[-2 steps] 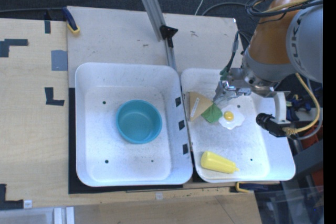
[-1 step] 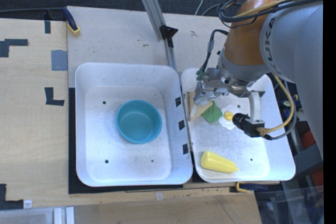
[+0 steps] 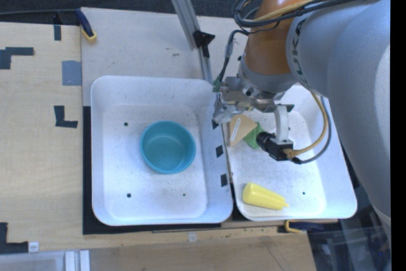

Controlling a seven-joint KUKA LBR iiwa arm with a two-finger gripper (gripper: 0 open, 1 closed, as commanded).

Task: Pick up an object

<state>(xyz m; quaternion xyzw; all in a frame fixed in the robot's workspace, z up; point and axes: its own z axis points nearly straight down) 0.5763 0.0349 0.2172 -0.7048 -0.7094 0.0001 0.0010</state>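
Note:
My gripper (image 3: 248,122) hangs low over the left part of the right bin (image 3: 330,200), close to the wall between the two bins. Directly beneath it lie a tan wedge-shaped piece (image 3: 239,130) and a small green object (image 3: 252,138), both partly hidden by the wrist. A yellow cone-like object (image 3: 263,197) lies apart from them near the front of the same bin. A blue bowl (image 3: 167,146) stands upright in the middle of the left bin (image 3: 108,200).
The arm's grey body and orange band (image 3: 279,28) cover the back of the right bin. A slanted metal pole (image 3: 184,3) rises behind the bins. Cables (image 3: 317,136) loop beside the wrist.

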